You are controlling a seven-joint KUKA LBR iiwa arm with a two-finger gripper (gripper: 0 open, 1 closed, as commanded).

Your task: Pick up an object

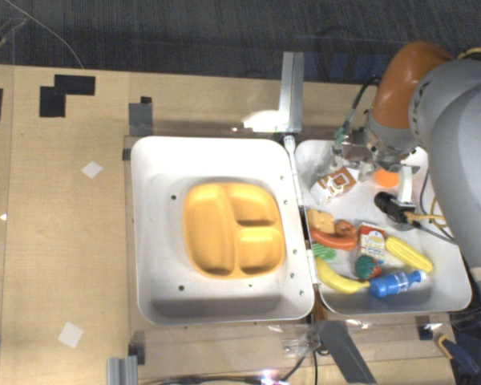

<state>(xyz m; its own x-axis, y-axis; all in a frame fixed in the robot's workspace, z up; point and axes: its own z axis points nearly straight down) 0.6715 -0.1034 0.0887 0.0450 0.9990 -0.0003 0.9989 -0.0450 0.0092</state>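
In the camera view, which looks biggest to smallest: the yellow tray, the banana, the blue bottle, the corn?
1. Yellow divided tray, by far the largest.
2. Banana, blue bottle and corn cob look about equally long; I can't rank them. The corn seems slightly thicker.

Two shallow white bins are sitting side by side: the left bin (148, 215) and the right bin (457, 291). One yellow divided tray (231, 228) is lying in the left bin. In the right bin, one small brown-and-white packet (337, 183) is lying just beside the gripper (367, 157), and one orange piece (386, 178) is resting close under it. Farther from the gripper, two yellow items are showing, a banana (338, 278) and a corn cob (409, 254). One blue bottle (396, 282), one hot dog (333, 232) and one red-and-white carton (372, 240) are lying there too.
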